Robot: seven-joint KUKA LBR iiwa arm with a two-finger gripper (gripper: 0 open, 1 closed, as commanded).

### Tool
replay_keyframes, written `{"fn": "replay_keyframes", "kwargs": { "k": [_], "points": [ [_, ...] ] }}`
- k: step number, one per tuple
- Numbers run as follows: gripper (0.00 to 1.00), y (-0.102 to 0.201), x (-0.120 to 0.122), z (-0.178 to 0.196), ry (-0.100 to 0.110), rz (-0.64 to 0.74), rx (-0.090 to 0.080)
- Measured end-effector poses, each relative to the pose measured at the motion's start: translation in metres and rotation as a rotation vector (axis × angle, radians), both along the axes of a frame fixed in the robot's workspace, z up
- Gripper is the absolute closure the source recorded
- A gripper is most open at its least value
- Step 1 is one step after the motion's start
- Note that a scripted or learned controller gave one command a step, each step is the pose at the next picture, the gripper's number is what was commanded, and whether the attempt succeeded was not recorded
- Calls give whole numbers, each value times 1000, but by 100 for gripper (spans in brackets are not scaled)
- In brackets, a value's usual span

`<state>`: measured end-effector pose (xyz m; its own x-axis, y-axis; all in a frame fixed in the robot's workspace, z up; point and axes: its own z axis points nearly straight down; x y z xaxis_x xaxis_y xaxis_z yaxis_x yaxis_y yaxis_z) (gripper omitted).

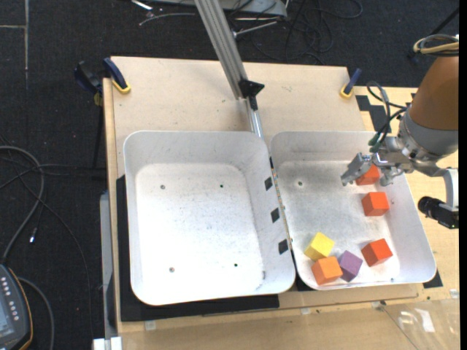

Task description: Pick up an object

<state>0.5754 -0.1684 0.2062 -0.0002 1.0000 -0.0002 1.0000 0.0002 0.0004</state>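
My gripper (370,172) is over the upper right part of the right bin (306,148), reaching in from the right. An orange-red block (368,175) shows between its two grey fingers (354,170), and the gripper is shut on it. Whether the block is off the bin floor I cannot tell. Loose in the same bin are another orange-red block (375,203), a red block (376,251), a yellow block (319,246), an orange block (327,269) and a purple block (350,265).
The left bin (131,152) lies beside the right one, and their rims meet in the middle. A slanted metal pole (222,39) comes down to the bench behind the bins. Yellow clamps (118,84) grip the bench's back corners.
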Motion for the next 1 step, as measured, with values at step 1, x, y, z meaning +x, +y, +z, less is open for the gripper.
{"fn": "replay_keyframes", "kwargs": {
  "k": [1],
  "points": [
    [0, -48, -17, -83, -26, 6, -12]
  ]
}}
